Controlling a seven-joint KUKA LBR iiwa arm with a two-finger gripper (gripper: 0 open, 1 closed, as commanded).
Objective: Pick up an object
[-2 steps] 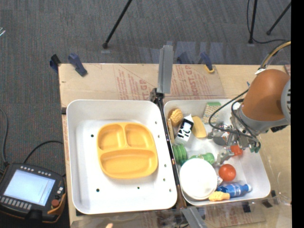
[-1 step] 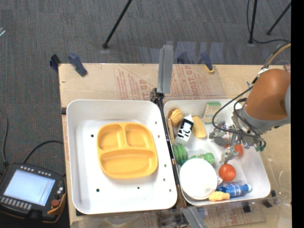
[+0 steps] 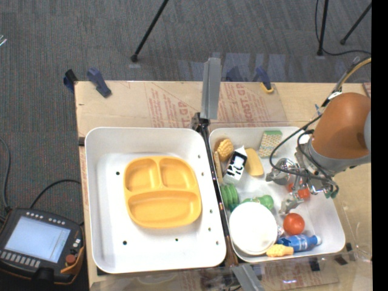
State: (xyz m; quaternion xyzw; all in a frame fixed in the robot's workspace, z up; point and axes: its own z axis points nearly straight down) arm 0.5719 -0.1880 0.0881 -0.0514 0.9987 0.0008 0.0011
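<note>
Tool (image 3: pixel 296 197): over the right-hand part of the right bin (image 3: pixel 337 226), at the end of the grey arm (image 3: pixel 339 139) reaching in from the right. Opening state: cannot tell from this view. Nothing seen gripped.

Nearest candidate for picking: red ball (image 3: pixel 294 224), lying on the bin floor just below the tool in the view, apart from it.

Just beside the red ball, toward the near rim: blue bottle (image 3: pixel 300 242), lying on its side. Touching the bottle's left end: small yellow toy (image 3: pixel 279 251), at the near edge of the bin.

Left of the red ball: white bowl (image 3: pixel 253 227), round, in the near left part of the right bin. Above the bowl's rim in the view: green piece (image 3: pixel 265 202) and, further left against the bin wall, ribbed green item (image 3: pixel 230 196).

Far part of the same bin: black-and-white carton (image 3: pixel 236 165), tilted; yellow wedge (image 3: pixel 254 162) just beside it on the right; corn cob (image 3: pixel 225 147) near the far left corner; pale green sponge (image 3: pixel 270 141) at the far wall.

Left bin (image 3: pixel 97 162): side by side with the right bin, holding a yellow divided plate (image 3: pixel 162 191) near its middle, flat, three compartments, well apart from the tool.

Between the bins at the far side: grey upright post (image 3: pixel 211 93).

Under both bins: worktop (image 3: pixel 151 105), covered with brown cardboard. At its far left corner: blue clamp (image 3: pixel 99 82).

On the floor at lower left: teach pendant (image 3: pixel 39 244), screen lit.
</note>
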